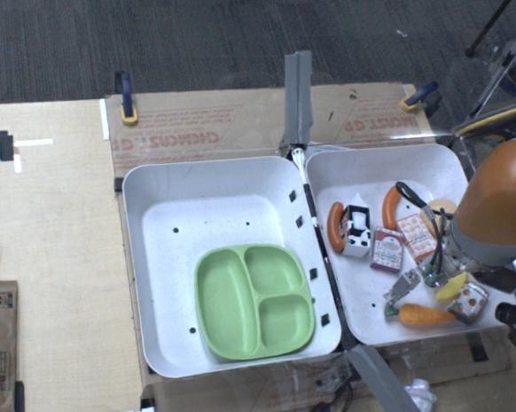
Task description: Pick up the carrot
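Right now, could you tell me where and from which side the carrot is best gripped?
Grip the carrot at its thick left half, from above, closing across its width. It lies flat and lengthwise near the bin's front wall, with a yellow item crowding its right end.

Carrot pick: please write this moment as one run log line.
carrot: lying in right bin, near front | tool: just above carrot's left end | grasp: not seen | green tray: left bin

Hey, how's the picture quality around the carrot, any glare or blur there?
Camera view: light is even and soft; the carrot reads clearly orange, slightly soft-edged. The right bin looks bright white without harsh glare. The arm is a blurred orange mass, so the gripper beneath is hard to make out.
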`<action>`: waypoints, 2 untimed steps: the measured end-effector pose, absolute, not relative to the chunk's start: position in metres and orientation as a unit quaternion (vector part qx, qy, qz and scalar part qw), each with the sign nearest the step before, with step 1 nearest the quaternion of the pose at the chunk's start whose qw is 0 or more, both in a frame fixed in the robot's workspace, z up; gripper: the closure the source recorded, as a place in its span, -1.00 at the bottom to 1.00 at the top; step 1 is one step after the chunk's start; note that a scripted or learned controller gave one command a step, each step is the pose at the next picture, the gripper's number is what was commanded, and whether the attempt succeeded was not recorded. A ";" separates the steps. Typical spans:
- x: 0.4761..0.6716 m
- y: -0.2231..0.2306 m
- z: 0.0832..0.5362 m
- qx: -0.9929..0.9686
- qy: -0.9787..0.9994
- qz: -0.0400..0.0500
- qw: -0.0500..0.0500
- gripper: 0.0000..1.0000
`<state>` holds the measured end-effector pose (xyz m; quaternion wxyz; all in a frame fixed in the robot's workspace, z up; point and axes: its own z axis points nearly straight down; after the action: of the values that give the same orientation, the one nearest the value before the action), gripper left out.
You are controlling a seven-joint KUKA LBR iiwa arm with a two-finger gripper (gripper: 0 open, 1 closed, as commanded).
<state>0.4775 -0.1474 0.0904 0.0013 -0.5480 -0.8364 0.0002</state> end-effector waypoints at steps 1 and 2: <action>0.478 -0.135 0.119 -0.428 -0.904 0.000 -0.001 -1.00; 0.477 -0.166 0.090 -0.302 -0.953 0.000 0.001 -1.00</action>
<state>0.4773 -0.1660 0.0904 0.0013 -0.3018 -0.9534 -0.0004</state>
